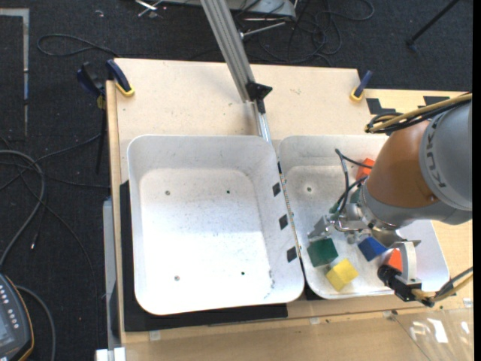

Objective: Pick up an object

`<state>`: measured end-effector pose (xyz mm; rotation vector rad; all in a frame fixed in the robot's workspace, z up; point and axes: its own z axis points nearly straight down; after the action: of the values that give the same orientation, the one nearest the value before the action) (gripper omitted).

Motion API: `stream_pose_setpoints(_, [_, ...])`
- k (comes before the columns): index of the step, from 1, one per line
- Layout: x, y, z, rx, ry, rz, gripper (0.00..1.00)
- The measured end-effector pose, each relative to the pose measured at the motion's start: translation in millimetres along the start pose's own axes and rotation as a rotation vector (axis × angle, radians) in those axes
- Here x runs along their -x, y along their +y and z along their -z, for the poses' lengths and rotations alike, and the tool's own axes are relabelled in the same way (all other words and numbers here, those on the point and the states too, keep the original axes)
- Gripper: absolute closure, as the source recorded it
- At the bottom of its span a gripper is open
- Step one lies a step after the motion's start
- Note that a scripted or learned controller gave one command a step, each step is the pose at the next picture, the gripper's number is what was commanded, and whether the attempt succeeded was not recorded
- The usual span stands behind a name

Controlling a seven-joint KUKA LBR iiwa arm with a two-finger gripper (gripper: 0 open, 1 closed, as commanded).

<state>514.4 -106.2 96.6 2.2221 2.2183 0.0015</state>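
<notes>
Camera view, looking down on the table [188, 89] at a slant. Two white bins side by side: left bin [150, 156], right bin [301, 153]. The arm [421, 171] reaches in from the right and hangs low over the right bin.

Objects lie clustered in the right bin's near half: a green block [323, 252], a yellow block [341, 274] just beside it toward the near rim, a blue block [370, 247] to their right, and an orange-red piece [391, 259] next to the blue one. Another orange scrap [366, 164] peeks out behind the arm.

The hand [336, 228] sits just above the green block, at its far edge. Whether it is open, closed or gripping anything I cannot tell; the wrist and cables crowd it.

Step, as I judge it: descent onto the green block, grasp not confirmed. The next move calls for closing squarely on that block without nudging the yellow neighbour, then a straight lift.

Hard to read: contact between hand and block; the bin's far right part, covered by the arm.
</notes>
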Motion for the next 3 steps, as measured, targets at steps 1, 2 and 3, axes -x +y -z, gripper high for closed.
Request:
stream_pose_setpoints(1, [14,58,-1,0.004,-0.002,0.005,0.0])
stream_pose_setpoints(2, [13,56,9,0.002,-0.001,0.002,1.0])
stream_pose_setpoints(3, [13,56,9,0.0,0.0,0.001,0.0])
